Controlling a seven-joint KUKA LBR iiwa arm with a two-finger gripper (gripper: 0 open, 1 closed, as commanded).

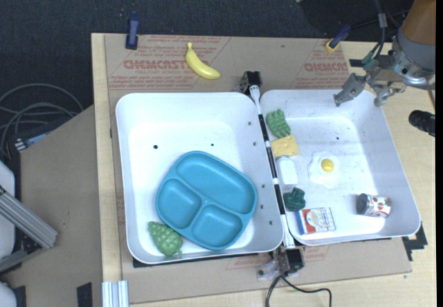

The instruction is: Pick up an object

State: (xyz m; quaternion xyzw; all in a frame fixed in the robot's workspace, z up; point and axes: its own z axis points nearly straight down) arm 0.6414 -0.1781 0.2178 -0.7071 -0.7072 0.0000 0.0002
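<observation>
My gripper [365,91] hangs over the far right corner of the right bin [398,160], open, with nothing between its fingers. Below it in that bin lie a fried egg [325,167], a yellow block [284,146], a light green leafy piece [277,122], a white piece [287,173], a dark green piece [295,198], a small red and white carton [317,220] and a small can [374,206]. All of these are apart from the gripper.
The left bin [138,133] holds a blue divided plate [205,199] and a green bumpy toy [165,238] at its near left corner. A yellow banana [201,64] lies on the cardboard behind the bins. Blue clips [132,30] sit at the board's back edge.
</observation>
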